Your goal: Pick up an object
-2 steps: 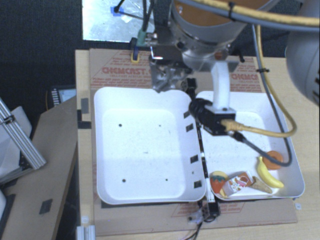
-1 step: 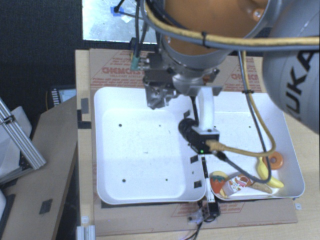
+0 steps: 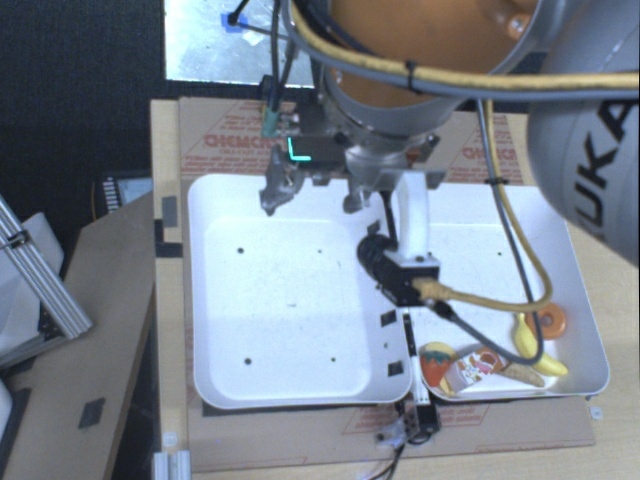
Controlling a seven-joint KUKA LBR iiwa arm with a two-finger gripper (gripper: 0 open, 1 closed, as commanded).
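You saw the shallow white plastic left bin (image 3: 280,298) lying bare on the counter; above its far edge hung the claw (image 3: 312,200), its two dark fingers spread fairly wide with nothing between them; to the right, in the near corner of the second white bin (image 3: 575,258), lay the yellow banana-shaped toy (image 3: 532,353), an orange ring (image 3: 551,319) and a red-and-white packet (image 3: 462,368), well apart from the claw; by that showing nothing was picked; reaching, closing and lifting all remained.
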